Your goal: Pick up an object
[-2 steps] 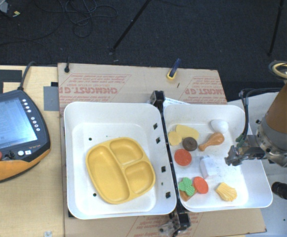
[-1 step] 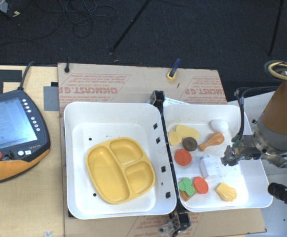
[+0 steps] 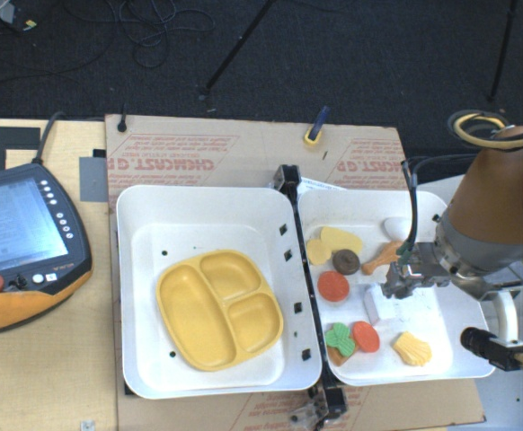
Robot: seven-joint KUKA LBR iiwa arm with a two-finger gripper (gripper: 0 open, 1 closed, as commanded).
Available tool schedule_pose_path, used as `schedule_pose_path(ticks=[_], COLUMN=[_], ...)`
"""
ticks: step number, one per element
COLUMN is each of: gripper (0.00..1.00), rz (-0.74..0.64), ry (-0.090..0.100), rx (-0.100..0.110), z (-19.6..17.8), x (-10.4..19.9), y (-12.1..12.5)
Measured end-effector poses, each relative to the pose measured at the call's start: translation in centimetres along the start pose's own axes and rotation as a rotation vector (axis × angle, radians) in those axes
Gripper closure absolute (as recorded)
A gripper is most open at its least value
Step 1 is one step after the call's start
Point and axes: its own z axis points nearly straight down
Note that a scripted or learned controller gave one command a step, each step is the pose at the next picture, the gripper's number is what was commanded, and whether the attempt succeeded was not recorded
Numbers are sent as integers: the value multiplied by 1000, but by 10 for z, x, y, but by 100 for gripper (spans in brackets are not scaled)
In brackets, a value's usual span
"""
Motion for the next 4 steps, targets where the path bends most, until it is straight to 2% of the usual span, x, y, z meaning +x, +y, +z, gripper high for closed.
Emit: schedule_pose_path(ticks=[1,2,3,4], gripper=[100,100,100,100], rz=[-4,-9,5,-6], ry=[0,2,-3,-1], rx=[-5,-6,-21,-5], z=[-37,-86,-227,-247], x=[61,159,95,178], y=[-16,-16,-16,-17])
